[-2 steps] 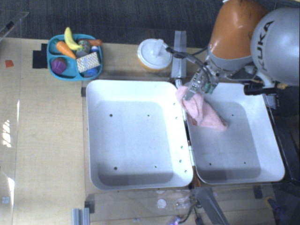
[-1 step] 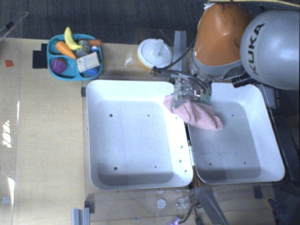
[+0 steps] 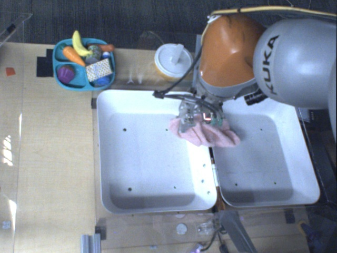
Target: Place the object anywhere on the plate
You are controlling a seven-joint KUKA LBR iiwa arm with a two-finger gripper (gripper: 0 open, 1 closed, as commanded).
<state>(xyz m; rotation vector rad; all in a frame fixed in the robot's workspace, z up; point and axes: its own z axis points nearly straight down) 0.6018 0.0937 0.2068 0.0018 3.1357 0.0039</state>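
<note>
**Pink cloth hangs under the robot hand, over the middle of the two bins**

A big grey robot arm [image 3: 295,57] reaches in from the right. It has a round orange band [image 3: 229,49] just above its wrist. Below the band is the gripper [image 3: 197,117], which points down over the place where the two white bins meet.

A soft pink cloth [image 3: 208,133] is right under the gripper. The top of the cloth is bunched up at the metal fingers, and the rest droops down and spreads a little to the right. It looks like the fingers are pinching the top of the cloth, with the cloth between them. The cloth sits above the wall between the two bins, part over the left bin [image 3: 142,157] and part over the right bin [image 3: 268,162].

The blue plate [image 3: 57,73] is far away from the cloth, up on the wooden bench [image 3: 47,157] past the top left corner of the left bin. It has little parts inside. In it lie a yellow banana [image 3: 80,44], an orange carrot [image 3: 73,55], a purple toy [image 3: 66,74] and a speckled block [image 3: 100,69].

A white cup with a lid [image 3: 172,59] stands on the bench just behind the left bin, beside the orange band. A thin black cable [image 3: 171,93] runs from the gripper to the left.
</note>
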